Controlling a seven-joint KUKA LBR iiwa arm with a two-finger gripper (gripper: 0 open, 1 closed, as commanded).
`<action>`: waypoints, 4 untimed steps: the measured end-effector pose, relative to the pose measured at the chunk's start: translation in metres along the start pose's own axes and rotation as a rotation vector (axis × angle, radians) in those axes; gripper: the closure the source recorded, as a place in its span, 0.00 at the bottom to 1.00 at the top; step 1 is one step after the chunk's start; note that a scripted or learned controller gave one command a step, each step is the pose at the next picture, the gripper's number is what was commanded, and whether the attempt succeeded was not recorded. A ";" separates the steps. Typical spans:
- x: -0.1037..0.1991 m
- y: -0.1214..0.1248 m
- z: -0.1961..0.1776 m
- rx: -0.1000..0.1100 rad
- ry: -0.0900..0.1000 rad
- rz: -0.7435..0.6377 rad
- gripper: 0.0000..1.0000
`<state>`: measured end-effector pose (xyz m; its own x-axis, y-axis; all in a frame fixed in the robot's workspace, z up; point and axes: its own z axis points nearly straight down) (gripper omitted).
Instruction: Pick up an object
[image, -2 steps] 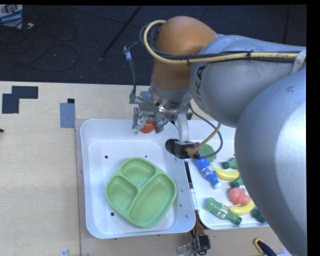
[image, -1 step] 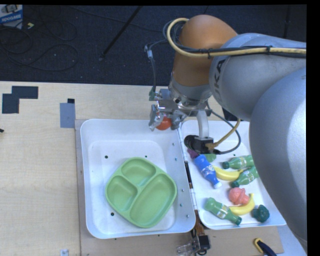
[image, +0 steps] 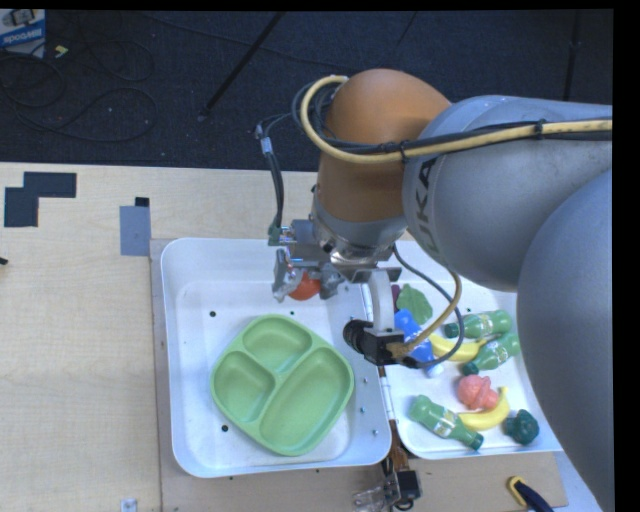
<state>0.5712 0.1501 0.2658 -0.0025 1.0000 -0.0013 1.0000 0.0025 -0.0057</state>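
Note:
My gripper (image: 302, 278) hangs over the back of the left white bin (image: 190, 300), just beyond the green divided plate (image: 283, 385). A small red-orange object (image: 304, 288) sits between the metal fingers (image: 283, 277), and the fingers are shut on it. It looks lifted slightly off the bin floor. The arm's orange band and grey body cover the space above and to the right of it.
The right bin (image: 440, 448) holds a green leaf (image: 412, 302), a blue piece (image: 408, 328), two bananas (image: 455, 350), several green bottles (image: 445, 420), a pink-red fruit (image: 477, 390) and a dark green piece (image: 520, 428). A black part (image: 362, 340) hangs over the divider.

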 end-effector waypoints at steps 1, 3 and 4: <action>-0.079 0.033 0.016 -0.001 -0.001 0.004 1.00; -0.029 0.065 0.020 -0.001 -0.001 0.003 1.00; 0.001 0.072 0.009 -0.002 0.000 0.000 1.00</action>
<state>0.6436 0.1516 0.2562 -0.0021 1.0000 -0.0012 1.0000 0.0021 -0.0039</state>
